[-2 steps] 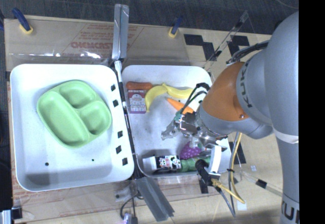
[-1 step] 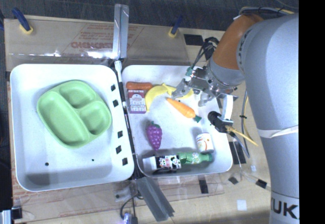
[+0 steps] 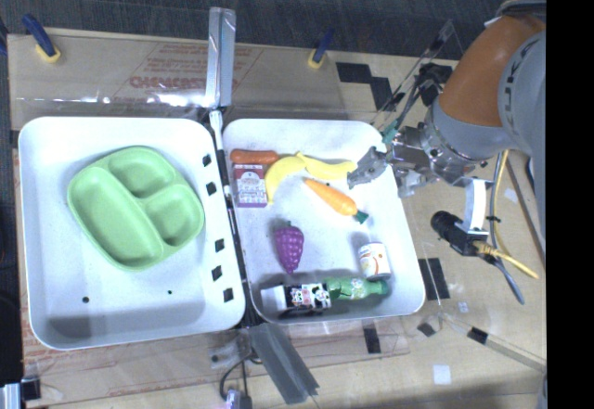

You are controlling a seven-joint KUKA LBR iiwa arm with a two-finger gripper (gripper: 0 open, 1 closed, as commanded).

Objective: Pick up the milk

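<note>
Arm enters from the right edge of the frame, orange band uppermost, wrist over the right rim of the right bin. Gripper sits at centre right, low over the bin's upper right part, just right of the banana and above the carrot; nothing seen between its fingers, and finger spread cannot be told at this resolution. Milk: small carton with black-and-white cow print, lying on its side along the bin's lower wall, lower centre of the frame, touching the left end of the green bottle, which also lies flat. Milk is well apart from the gripper. Other contents of the right bin: red-and-white carton at upper left with an orange-brown sausage-like item just above it; purple grapes in the middle; small white can with orange label upright near the right wall, just above the bottle. Left bin holds a green divided plate, tilted toward the upper left. Blue clamps at the bench's upper edge.
</note>
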